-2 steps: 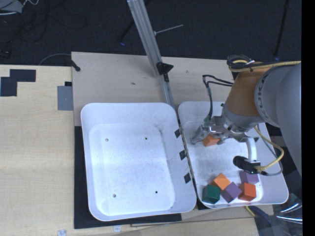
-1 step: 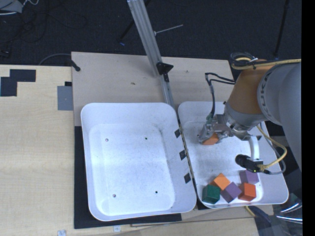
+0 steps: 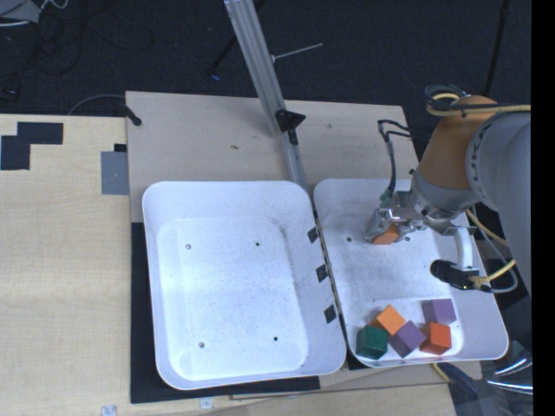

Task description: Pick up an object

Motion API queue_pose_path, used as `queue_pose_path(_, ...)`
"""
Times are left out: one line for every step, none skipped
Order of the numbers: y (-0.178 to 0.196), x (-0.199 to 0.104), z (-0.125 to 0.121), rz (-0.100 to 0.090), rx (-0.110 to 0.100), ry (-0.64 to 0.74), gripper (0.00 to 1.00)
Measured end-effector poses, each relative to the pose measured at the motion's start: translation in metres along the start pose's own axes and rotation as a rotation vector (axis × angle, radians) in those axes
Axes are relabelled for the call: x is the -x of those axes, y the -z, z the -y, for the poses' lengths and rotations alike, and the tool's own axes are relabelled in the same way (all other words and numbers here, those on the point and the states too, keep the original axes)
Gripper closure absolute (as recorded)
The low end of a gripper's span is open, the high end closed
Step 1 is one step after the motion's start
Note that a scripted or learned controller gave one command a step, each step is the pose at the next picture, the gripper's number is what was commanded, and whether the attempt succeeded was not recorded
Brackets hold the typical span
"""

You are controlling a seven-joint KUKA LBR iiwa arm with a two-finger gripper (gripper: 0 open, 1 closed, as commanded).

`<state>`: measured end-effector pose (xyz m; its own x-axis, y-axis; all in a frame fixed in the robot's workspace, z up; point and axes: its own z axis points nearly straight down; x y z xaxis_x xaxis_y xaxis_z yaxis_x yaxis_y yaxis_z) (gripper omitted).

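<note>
From the overhead camera, the gripper (image 3: 387,229) is down in the right bin (image 3: 368,276), toward its far side, and there's a small orange object (image 3: 384,237) right at its tip — looks pinched between the fingers, resting at the bin floor. Near corner of that same bin has a little cluster: an orange cube (image 3: 391,320), a green block (image 3: 373,342), a purple block (image 3: 406,339), a second orange block (image 3: 436,338) and a lighter purple cube (image 3: 440,310) — all well apart from the gripper. The left bin (image 3: 165,232) sits just beside the right bin.
</note>
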<state>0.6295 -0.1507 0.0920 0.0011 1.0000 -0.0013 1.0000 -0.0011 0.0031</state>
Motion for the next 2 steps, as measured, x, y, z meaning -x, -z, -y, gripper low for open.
queue_pose_path(0.103,-0.080,-0.037,-0.004,0.004,0.007,1.00)
queue_pose_path(0.104,-0.153,-0.039,-0.004,-0.005,0.007,1.00)
